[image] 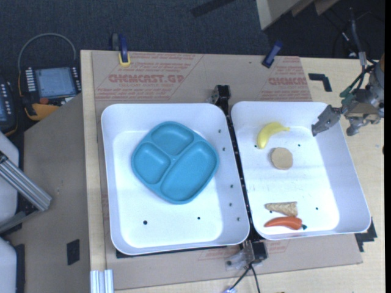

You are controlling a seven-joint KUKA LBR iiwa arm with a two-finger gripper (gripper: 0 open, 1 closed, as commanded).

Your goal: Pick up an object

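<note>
The two-finger tool (pixel 335 122) sits over the far right rim of the right-hand shallow white bin (pixel 348 176), at the bin's upper corner as the camera sees it. One dark finger (pixel 322 121) juts out over the rim toward the bin's inside. I cannot tell from here how wide the tool is spread, and nothing shows in its grip.

All the small pickable things lie in that same right bin. Nearest the tool is the curved yellow plastic banana (pixel 269 133), off to the tool's left in the camera view and a little nearer the camera. Its long axis runs roughly across the bin, tipped slightly, with the fatter end low on the left. Just beside it, toward the camera, rests the round tan cookie-like disc (pixel 281 158), close to the banana but apart from it. Well apart from both, down by the near wall, lie the tan wedge-shaped piece of bread (pixel 282 208) and the long orange carrot-like piece (pixel 284 223), which look to be touching, both lying lengthwise across the bin.

The left-hand white bin (pixel 122 212) carries the blue three-compartment plastic plate (pixel 175 162), far from the tool across the divide.

To my eye the banana is the natural target: the tool would need to travel leftward into the bin and come down across its short axis.
</note>
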